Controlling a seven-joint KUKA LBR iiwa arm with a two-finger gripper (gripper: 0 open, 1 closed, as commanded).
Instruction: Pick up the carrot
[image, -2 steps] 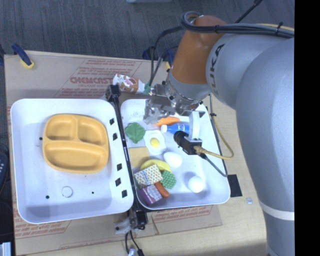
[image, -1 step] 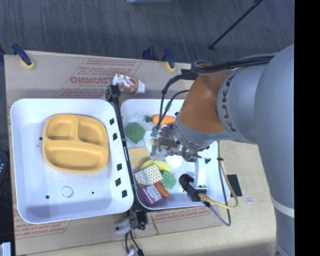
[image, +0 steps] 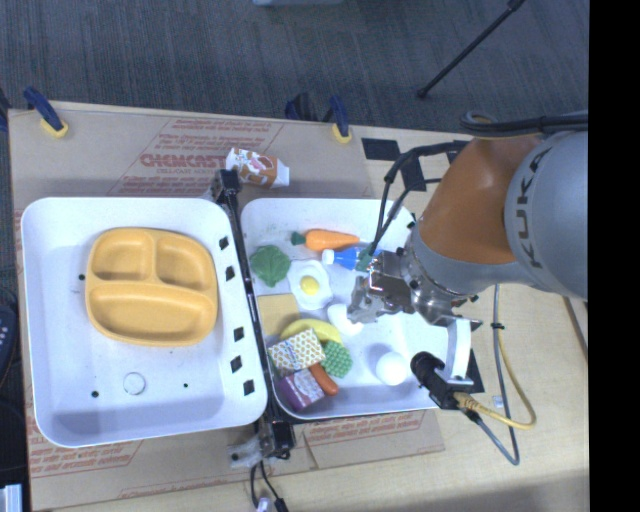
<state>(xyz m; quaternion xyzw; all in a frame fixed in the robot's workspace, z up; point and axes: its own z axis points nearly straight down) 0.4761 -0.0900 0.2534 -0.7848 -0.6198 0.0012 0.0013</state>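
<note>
Two white bins sit side by side on the worktop (image: 120, 140). Left bin (image: 50, 330): one yellow tray (image: 150, 285) with three compartments. Right bin (image: 270, 215): one carrot (image: 332, 240) lying near the far wall, one broccoli (image: 269, 265), one fried egg (image: 311, 285) just beside the broccoli, one banana (image: 315, 328), one patterned block (image: 297, 351), one purple bowl (image: 300, 390), one white cup (image: 391, 366), and one blue-and-white item (image: 345, 259) just below the carrot. One hand (image: 365, 300) hangs over the right bin's middle, near the carrot but apart from it; whether it is open or closed cannot be told. One small packet (image: 256, 167) lies on the worktop beyond the bins.
</note>
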